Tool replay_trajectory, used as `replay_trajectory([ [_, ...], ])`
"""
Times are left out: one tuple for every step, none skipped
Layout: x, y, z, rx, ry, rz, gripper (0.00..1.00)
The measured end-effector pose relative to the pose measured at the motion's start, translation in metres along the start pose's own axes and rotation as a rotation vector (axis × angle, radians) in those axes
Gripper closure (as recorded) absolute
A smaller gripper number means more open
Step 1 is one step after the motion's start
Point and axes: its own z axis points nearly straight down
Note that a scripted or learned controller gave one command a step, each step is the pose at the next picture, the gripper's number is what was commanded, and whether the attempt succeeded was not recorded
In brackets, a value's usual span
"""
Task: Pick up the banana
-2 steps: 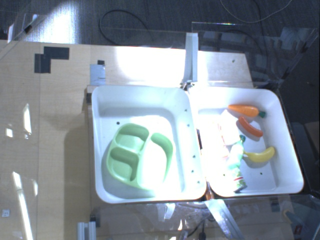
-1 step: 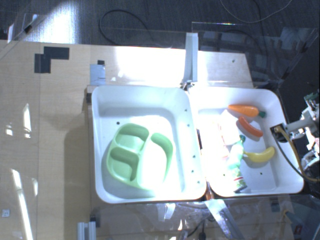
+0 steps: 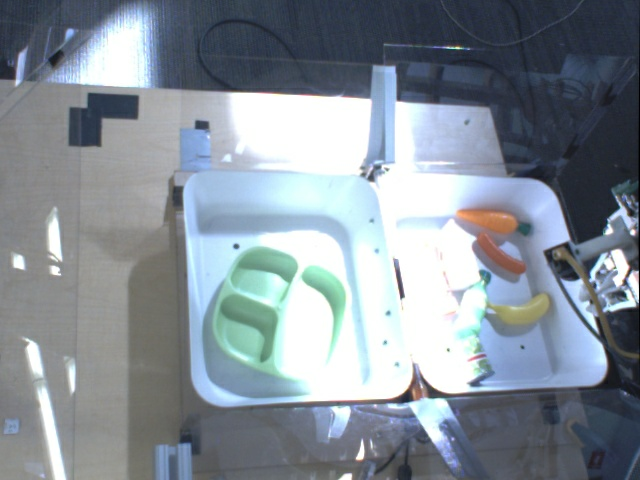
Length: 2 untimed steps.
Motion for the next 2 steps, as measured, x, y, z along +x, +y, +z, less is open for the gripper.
replay_trajectory([
  [0.000, 0.000, 0.000, 0.000, 0.000, 0.000, 0.00],
  [-0.001, 0.001, -0.203, -0.004, 0.004, 0.003, 0.00],
])
